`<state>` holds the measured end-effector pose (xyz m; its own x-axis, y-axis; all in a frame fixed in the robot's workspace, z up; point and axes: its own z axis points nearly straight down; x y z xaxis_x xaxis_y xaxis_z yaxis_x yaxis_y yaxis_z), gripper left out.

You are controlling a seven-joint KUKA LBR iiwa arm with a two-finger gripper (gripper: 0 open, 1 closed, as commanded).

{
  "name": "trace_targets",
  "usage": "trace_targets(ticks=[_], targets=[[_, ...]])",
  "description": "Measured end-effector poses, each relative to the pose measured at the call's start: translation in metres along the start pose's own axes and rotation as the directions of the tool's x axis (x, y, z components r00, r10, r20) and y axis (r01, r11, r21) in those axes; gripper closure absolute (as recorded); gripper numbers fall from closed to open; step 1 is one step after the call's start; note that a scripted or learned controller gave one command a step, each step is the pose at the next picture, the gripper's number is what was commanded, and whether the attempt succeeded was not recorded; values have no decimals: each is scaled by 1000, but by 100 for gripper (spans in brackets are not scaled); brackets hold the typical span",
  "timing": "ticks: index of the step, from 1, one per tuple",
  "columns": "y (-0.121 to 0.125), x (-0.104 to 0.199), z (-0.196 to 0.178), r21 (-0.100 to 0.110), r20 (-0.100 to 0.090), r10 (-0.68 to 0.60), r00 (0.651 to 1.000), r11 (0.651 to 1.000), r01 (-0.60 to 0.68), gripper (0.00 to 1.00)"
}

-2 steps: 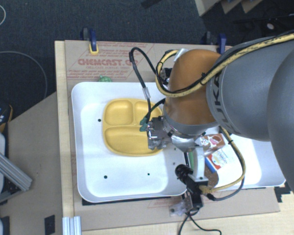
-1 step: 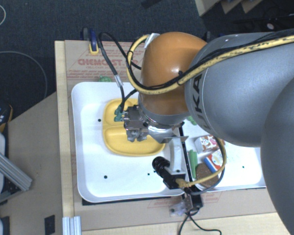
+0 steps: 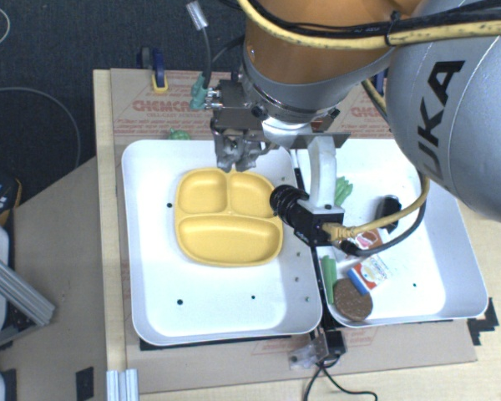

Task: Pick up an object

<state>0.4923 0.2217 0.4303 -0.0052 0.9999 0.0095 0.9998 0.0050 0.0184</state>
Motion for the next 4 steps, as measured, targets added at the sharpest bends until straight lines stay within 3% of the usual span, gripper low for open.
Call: trace_targets(ticks=[1, 3, 4], targets=[[-1, -76, 8, 21, 12, 12, 1000, 1000, -12, 100], [0, -70, -13, 16, 10, 3, 1000, 1000, -3, 100], [3, -11, 2, 20, 9, -2, 1000, 1000, 2, 100]])
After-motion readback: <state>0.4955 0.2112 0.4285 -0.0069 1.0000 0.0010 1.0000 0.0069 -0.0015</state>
